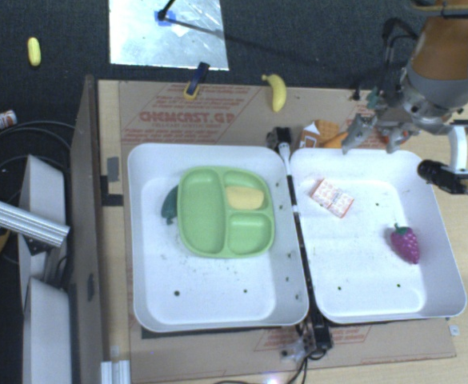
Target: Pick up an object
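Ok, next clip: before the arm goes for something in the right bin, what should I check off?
1. Targets in the right bin: ok, a purple grape bunch and a small red-and-white packet.
2. Targets apart from each other: ok.
3. Pincer above a target: not ok, it sits at the bin's far rim.
4. Pincer holding nothing: cannot tell.
5. Grapes clear of the bin wall: ok.

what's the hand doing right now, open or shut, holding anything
Hand: open, nothing between its fingers, hovering at the far edge of the right shallow white bin.
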Robot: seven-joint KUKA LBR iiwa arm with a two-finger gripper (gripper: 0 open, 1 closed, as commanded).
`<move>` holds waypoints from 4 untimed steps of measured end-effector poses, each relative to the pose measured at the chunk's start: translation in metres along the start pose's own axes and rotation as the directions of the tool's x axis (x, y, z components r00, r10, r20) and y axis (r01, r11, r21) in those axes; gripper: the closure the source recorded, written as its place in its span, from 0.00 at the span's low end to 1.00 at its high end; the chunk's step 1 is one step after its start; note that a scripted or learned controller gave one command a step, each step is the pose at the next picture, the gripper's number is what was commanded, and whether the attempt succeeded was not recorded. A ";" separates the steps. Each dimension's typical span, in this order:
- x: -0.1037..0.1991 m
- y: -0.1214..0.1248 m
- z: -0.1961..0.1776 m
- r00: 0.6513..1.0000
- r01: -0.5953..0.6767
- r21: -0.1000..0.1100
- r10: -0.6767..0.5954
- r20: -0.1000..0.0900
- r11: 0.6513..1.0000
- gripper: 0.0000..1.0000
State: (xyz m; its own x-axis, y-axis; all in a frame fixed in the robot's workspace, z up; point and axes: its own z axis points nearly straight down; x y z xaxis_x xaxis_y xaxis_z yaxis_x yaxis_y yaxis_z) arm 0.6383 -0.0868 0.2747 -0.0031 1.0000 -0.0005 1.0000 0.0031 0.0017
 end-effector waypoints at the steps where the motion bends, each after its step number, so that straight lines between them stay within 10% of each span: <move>1: -0.092 0.029 0.093 1.000 -0.008 0.004 0.008 0.003 1.000 0.00; 3: -0.118 0.031 0.074 1.000 0.000 -0.005 0.000 0.001 1.000 0.00; 4: -0.119 0.016 0.151 1.000 -0.002 0.005 0.002 -0.001 1.000 0.00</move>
State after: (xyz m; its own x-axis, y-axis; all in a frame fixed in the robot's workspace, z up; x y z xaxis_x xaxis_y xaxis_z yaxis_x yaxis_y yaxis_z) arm 0.6546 -0.2060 0.1242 -0.0008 1.0000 0.0004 1.0000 0.0008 -0.0031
